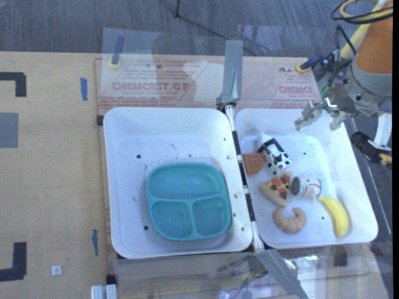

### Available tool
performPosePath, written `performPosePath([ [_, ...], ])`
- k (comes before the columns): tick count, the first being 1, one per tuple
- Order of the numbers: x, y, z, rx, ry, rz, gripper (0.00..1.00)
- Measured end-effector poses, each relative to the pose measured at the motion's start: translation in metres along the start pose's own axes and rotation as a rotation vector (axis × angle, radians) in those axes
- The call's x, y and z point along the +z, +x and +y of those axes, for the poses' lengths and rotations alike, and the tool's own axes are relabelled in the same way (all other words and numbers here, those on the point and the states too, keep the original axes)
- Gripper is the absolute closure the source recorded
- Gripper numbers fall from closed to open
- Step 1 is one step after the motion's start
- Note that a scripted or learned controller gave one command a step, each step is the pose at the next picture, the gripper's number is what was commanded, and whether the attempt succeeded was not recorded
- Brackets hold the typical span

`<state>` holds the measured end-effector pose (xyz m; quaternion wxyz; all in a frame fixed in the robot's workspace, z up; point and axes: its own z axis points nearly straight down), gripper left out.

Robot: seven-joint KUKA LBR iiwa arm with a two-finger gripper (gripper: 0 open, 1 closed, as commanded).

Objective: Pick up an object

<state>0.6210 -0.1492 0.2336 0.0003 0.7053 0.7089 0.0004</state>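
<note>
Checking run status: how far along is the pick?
Nothing looks done yet. The pincer is open over the right bin's top edge, holding nothing. The banana, croissant, pizza slice and the other toys lie in the bin. Left: descend, grasp one, lift.

Two white bins sit side by side on the counter (50, 185), the left bin (118, 129) and the right bin (365, 220) touching along their inner rims. A teal tray (187, 199) with three compartments lies flat in the left bin, toward its near side. Blue tape strips (83, 88) and black corner marks (17, 83) dot the counter's left part, a clear sheet with red lettering (149, 83) lies behind the bins, and a grey bar (232, 73) runs back from the seam between them.
</note>
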Motion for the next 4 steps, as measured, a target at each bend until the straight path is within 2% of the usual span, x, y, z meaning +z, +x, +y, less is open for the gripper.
performPosePath([
  [1,0.128,0.047,-0.028,-0.120,-0.004,0.000,0.00],
  [2,0.143,0.032,-0.012,-0.093,-0.010,0.000,0.00],
  [3,0.132,0.030,-0.011,-0.091,-0.016,-0.001,1.00],
  [4,0.027,0.078,-0.022,0.166,0.000,-0.001,1.00],
])
